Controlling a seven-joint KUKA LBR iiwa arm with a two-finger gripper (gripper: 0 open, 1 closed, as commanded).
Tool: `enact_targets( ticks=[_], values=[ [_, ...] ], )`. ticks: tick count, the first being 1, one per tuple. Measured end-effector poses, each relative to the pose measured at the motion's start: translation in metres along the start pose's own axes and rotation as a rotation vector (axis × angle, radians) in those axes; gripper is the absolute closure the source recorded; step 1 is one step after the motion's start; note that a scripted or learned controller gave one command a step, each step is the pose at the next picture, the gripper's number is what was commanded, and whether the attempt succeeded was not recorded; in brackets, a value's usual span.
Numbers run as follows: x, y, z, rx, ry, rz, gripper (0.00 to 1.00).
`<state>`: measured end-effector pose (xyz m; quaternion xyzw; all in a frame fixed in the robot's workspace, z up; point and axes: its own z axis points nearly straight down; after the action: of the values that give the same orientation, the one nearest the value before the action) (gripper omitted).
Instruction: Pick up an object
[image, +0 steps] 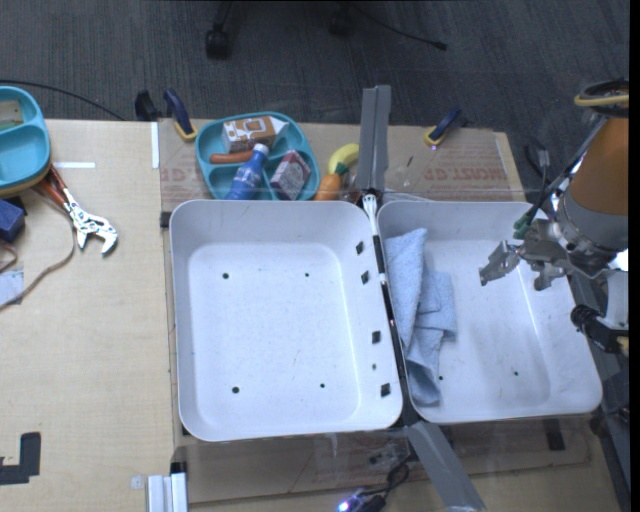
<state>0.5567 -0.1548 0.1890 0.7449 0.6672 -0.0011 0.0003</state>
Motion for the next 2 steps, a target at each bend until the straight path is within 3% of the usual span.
enact_targets(
  ticks=[1,2],
  values=[
    [0.058,0.023,0.096,-0.003,0.001,0.117,0.0],
    [0.051,0.08,0.096,-0.002,0.0,0.197,0.0]
  ],
)
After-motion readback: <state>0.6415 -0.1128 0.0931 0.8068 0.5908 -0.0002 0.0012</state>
